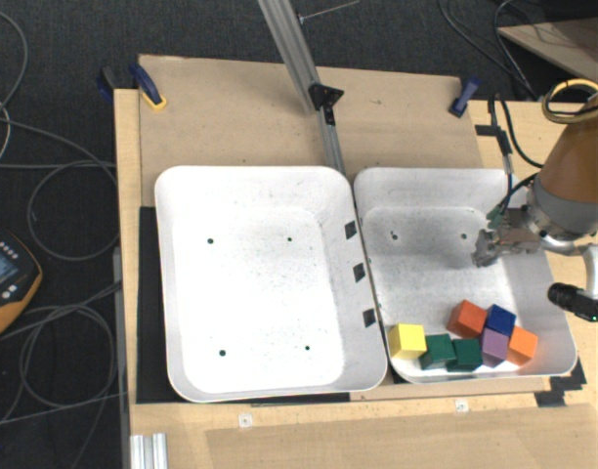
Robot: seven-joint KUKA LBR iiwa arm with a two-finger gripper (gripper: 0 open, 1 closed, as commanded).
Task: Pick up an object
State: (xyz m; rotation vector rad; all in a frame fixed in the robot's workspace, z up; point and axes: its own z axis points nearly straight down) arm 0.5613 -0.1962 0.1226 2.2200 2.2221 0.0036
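The gripper [487,247] hangs over the right bin [416,198] at the frame's right, its state impossible to tell; the coloured blocks [465,338] lie clustered at lower right, none lifted, the pick apparently still ahead

The flat light-brown wooden bench top [231,115] carries two shallow white plastic bins side by side, the larger left bin [172,262] touching or nearly touching the smaller right bin [426,189] along their inner walls, where three small black clips [359,272] sit at the seam. A slanted grey metal pole [297,52] meets the bench just behind that seam, with a black bracket on it. Blue clamps grip the far edge at the left corner [148,86] and right corner [464,96], and a black mat [146,301] shows under the left bin's left side.
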